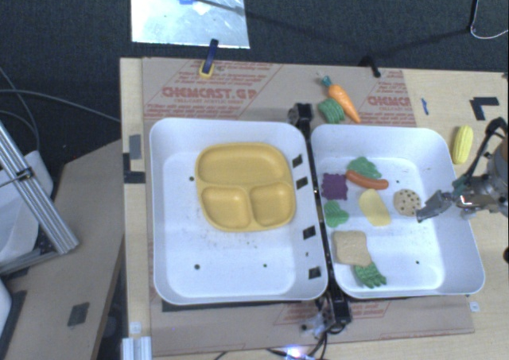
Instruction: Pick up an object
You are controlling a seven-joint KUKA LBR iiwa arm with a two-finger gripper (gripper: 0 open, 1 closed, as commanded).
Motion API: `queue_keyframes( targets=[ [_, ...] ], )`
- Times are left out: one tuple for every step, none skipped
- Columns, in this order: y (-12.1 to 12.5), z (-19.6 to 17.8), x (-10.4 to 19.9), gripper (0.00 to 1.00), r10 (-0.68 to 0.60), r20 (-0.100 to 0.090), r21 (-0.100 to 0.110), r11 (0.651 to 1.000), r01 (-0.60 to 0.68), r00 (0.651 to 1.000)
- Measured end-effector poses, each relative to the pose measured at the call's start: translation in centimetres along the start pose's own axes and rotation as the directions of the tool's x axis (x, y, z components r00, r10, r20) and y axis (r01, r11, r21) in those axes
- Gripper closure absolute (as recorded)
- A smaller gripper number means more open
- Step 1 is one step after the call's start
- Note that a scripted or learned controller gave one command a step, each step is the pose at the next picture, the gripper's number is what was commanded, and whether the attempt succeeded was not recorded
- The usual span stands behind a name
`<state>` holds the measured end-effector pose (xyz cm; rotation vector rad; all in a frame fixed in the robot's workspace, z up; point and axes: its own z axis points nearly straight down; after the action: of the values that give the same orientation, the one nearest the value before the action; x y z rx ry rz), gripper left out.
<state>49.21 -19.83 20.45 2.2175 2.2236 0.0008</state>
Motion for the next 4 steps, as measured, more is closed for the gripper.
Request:
queue_keyframes(
  targets=[
    [0.1, -1.1, 0.0, 1.00, -0.003, 0.001, -0.004, 1.000, 0.003, 1.000],
    [3.2, -4.6, 7.5, 1.00, -0.010, -0.001, -0.005, 1.000, 0.010, 1.000],
    [1.6, -3.3, 17.3, 1.00, -0.011, -0.005, 0.002, 1.000, 0.011, 1.000],
    [-0.4, -14.5, 22.0, 1.00, -0.009, -0.003, -0.011, 1.000, 0.009, 1.000]
  ],
)
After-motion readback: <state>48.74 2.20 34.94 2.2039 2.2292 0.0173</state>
